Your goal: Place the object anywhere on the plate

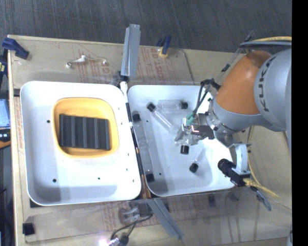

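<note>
A yellow plate [85,105] rests in the left bin [36,178]. On its middle lies a dark grey rectangular object [85,132] with several ridges running along it. My gripper [188,135] is down in the right bin [167,181], near its centre and far to the right of the plate. A clear, see-through piece [165,113] lies in that bin just up and left of the gripper. I see nothing plainly held at the gripper.
Small black bits [151,107] [194,167] dot the right bin's floor. The raised divider [134,137] separates the bins. A metal bar [130,49] and a blue clamp [165,44] sit at the bench's back edge.
</note>
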Motion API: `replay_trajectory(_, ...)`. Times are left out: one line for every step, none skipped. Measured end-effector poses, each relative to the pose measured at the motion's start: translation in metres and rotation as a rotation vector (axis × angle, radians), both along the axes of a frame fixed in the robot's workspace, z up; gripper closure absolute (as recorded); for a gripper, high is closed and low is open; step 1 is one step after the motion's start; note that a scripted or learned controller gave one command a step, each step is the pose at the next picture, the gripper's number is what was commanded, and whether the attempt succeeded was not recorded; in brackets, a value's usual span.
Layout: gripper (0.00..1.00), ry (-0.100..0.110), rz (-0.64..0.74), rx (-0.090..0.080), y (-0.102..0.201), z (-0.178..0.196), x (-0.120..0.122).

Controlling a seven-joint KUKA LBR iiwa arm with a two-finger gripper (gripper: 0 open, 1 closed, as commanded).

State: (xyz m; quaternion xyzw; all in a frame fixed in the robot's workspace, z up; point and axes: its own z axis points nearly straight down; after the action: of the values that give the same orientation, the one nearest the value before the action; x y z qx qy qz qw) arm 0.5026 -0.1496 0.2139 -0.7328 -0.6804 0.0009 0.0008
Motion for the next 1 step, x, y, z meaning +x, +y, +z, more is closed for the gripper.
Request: replay_trajectory(1.0, -0.001, 0.23, 0.0, 0.0362, 0.0112, 0.0348)
